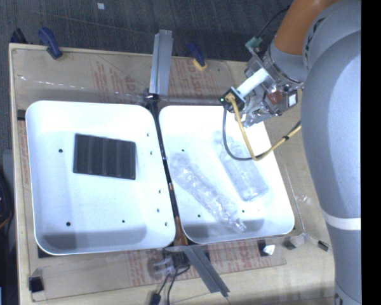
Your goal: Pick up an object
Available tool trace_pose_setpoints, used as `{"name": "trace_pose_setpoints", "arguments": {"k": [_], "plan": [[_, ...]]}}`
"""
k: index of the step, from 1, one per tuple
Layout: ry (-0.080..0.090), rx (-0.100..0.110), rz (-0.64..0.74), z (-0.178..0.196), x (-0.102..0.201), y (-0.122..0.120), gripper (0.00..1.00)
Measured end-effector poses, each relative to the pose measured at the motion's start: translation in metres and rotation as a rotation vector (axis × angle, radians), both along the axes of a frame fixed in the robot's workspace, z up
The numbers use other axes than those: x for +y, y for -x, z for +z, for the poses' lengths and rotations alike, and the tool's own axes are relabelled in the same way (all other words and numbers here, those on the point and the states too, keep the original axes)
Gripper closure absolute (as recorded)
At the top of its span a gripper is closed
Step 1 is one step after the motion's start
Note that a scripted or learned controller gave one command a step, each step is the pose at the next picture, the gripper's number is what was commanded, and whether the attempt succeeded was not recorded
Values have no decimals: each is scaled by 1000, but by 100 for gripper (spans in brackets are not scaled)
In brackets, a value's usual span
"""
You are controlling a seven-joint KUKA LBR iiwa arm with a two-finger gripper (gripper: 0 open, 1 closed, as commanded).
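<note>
Faint reddish printing runs across the brown, board-like counter [82, 75], too small to read. The jaws [254, 110] hang over the far right corner of the right white bin [276, 224]; whether they are open or shut cannot be told. Just below them lie two clear, crinkled plastic bottles, one short [241, 170], one long [206, 192]. Well to their left, a flat, dark, ribbed rectangular pad [105, 156] lies in the left bin [44, 189].

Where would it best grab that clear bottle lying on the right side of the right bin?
Probably across the middle of the clear bottle, coming straight down from above. It lies flat and long on the floor of the right bin, so its narrow width would suit the jaws.
</note>
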State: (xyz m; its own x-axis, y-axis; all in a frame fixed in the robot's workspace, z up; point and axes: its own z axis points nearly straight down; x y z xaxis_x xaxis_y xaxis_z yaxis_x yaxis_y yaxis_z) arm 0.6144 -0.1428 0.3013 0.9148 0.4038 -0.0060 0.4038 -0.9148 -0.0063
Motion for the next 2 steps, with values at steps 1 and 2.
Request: {"name": "trace_pose_setpoints", "arguments": {"k": [1, 2], "plan": [[0, -5, 96, 28, 35, 47, 100], [0, -8, 426, 36, 53, -8, 100]]}}
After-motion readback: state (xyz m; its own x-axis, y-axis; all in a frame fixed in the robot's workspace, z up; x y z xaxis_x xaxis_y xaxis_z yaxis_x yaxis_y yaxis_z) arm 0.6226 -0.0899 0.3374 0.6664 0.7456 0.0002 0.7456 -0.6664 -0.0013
